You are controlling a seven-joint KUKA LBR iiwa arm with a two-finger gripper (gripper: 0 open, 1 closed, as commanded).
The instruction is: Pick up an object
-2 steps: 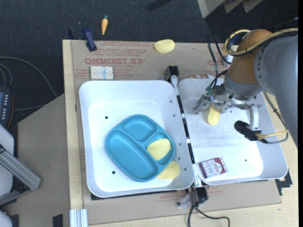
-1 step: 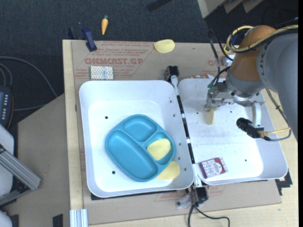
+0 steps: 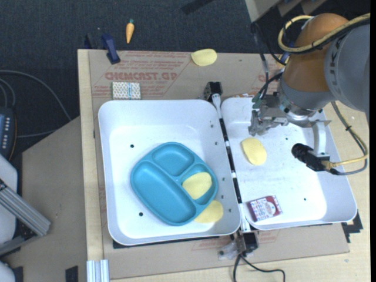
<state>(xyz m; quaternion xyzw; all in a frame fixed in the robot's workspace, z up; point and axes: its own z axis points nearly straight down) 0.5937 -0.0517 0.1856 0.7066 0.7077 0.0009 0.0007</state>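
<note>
Camera view showed you nothing lifted yet: the jaws (image 3: pixel 259 124) hung right of centre, their state impossible to tell, above the flat pale-yellow oval piece (image 3: pixel 254 151) lying in the right-hand white bin (image 3: pixel 329 207).

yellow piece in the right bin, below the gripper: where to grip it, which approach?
Probably straight down from above, fingers closing across the narrow width of the yellow piece. It lies flat and oval on the right bin floor, apart from the walls and the dark red packet, with room on both sides. The gripper hangs just above it.
</note>
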